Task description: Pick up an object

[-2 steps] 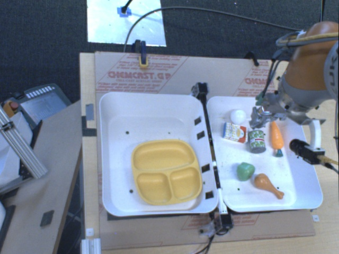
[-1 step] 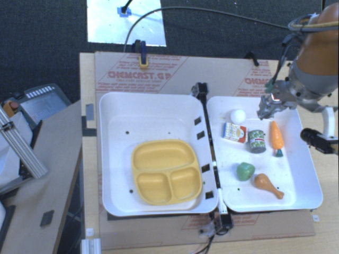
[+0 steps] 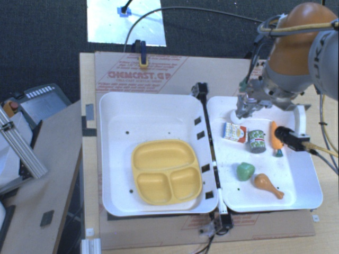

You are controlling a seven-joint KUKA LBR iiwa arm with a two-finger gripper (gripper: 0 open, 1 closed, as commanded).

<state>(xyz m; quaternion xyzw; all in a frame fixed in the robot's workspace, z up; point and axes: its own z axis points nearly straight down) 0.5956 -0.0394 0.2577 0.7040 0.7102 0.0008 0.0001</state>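
Step in hand: approach. The two-finger gripper (image 3: 244, 110) hangs over the far part of the right-hand shallow white bin (image 3: 312, 194), above and just beyond the small white-and-red carton (image 3: 234, 132). Nothing is seen between its fingers, so no object is judged held.

Tool state: cannot tell. The fingertips are too small and blurred to show whether they stand apart or together.

Task objects: all lie in the right-hand bin. The carton is the landmark. A small cylindrical tin with a green label (image 3: 257, 141) stands just beside it, away from the divider. An orange carrot-shaped toy (image 3: 275, 137) lies beyond the tin. A green rounded toy (image 3: 244, 171) sits nearer the camera than the carton. A tan drumstick-shaped toy (image 3: 267, 184) lies near the green toy.

Next move: judged to call for a descent onto the carton, the closest object, with the fingers spanning its narrow sides.

Obstructions: the tin next to the carton leaves little finger room on that side.

Surroundings: the left-hand white bin (image 3: 114, 142), across the divider from the carton, bears a yellow three-compartment plastic tray (image 3: 166, 171).
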